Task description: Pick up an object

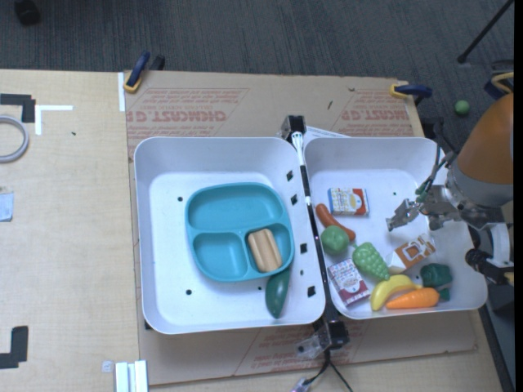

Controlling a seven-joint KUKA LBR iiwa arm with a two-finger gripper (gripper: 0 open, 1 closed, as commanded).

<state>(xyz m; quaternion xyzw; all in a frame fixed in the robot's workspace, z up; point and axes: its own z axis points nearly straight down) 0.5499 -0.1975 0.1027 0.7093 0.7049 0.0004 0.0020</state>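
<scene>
The hand (402, 216), whose grip I cannot tell, hovers just above the small orange carton (415, 251), which lies slantwise.

You have two white bins: the left bin (155, 243) and the right bin (384, 158). In the left one, count one teal divided plate (216, 231), one bread roll (264, 250) on it, and one dark green vegetable (277, 294). In the right one, count three small cartons (348, 201), (347, 281), (414, 251), one banana (391, 290), one carrot (413, 300), one light green bumpy piece (370, 260), one round green piece (334, 239), one sausage (328, 217), and one dark green piece (435, 275).
</scene>
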